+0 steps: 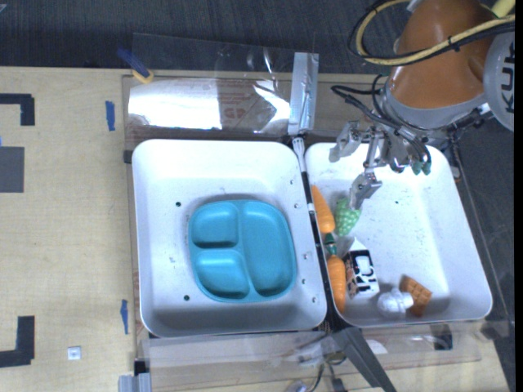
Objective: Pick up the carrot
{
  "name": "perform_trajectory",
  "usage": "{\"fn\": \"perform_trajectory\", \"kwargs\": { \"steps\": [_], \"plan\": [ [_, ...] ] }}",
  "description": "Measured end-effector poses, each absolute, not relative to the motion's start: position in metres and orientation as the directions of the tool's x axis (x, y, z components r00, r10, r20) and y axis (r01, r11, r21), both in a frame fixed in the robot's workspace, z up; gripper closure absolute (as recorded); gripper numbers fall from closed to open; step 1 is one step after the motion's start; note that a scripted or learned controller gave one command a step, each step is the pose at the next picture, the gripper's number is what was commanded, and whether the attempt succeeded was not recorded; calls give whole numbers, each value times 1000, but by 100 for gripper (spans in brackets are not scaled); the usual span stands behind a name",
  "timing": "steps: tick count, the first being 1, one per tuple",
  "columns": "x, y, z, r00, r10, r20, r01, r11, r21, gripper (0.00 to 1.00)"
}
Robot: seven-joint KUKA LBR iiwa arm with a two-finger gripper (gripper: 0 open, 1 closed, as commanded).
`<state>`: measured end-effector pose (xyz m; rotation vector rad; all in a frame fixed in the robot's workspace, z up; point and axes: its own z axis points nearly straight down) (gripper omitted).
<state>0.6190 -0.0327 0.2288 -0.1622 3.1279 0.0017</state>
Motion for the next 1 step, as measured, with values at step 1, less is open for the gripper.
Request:
{"fn": "perform_trajectory", "kwargs": {
  "steps": [1],
  "plan": [
    [652,-42,213,-781,-625,-8,-625,781,-3,0]
  ]
}}
